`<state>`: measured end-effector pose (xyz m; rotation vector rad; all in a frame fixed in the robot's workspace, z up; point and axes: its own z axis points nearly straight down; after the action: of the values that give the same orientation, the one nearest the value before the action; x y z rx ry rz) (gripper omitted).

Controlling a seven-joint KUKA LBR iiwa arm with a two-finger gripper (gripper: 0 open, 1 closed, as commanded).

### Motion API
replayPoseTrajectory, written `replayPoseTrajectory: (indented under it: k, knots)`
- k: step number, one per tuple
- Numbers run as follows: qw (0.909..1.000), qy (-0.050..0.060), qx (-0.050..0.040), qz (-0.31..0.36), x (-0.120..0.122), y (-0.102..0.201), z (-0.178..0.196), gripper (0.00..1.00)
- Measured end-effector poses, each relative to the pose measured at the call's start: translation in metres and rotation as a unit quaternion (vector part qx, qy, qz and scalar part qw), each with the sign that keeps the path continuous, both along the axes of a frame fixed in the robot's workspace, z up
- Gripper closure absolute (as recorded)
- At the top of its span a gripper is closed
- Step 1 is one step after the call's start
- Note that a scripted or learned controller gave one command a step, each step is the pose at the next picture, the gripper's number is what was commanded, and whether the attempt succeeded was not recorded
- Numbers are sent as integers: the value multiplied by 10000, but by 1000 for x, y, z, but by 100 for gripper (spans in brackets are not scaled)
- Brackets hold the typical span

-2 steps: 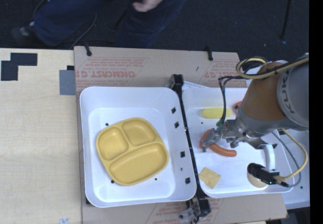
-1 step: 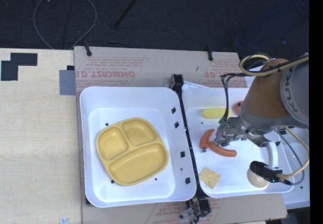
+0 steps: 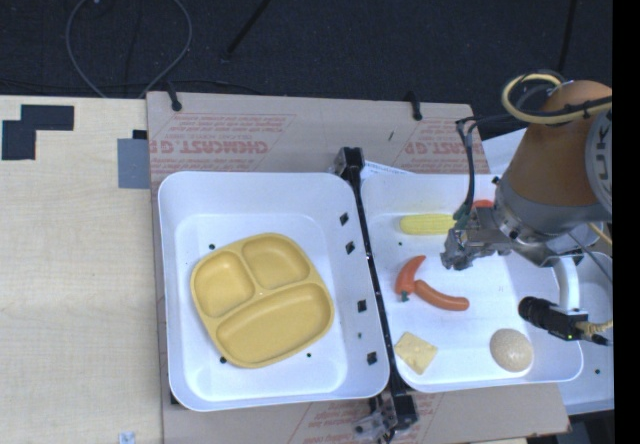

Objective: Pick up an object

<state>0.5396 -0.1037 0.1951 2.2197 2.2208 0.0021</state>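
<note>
Overhead slanted view of the bench. Two shallow white bins of smooth moulded plastic, with rounded corners, sat side by side on a sheet of printed brown cardboard point(image 3: 300, 137). The left bin point(image 3: 185, 202) carried a glossy yellow divided tray point(image 3: 262, 298), rounded-rectangular and lying askew, with two small compartments above one long one. The right bin point(image 3: 440, 372) held the candidate objects: a yellow corn cob point(image 3: 426, 224), cylindrical and finely ribbed, near the bin's far wall; two smooth curved sausages touching at one end, the short sausage point(image 3: 408, 274) redder and the long sausage point(image 3: 442, 296) more orange; a pale yellow cheese wedge point(image 3: 415, 352), flat and angular, near the bin's near edge; and a matt beige egg-shaped roll point(image 3: 511, 349) to its right.

The arm's grey body and orange band point(image 3: 560, 157) entered from the right. The dark metal gripper point(image 3: 458, 254) hung over the right bin, just right of the corn cob and above the sausages; whether its jaws stood apart or together could not be told, and no object was seen between them. A black cable point(image 3: 468, 167) looped along the wrist. Pale wood-grain bench surface point(image 3: 70, 282) lay at left.
</note>
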Motion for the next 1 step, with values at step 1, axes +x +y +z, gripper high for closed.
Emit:
replayPoseTrajectory:
  k: [1]
  knots:
    - [10000,12,2,0,0,-1,22,100]
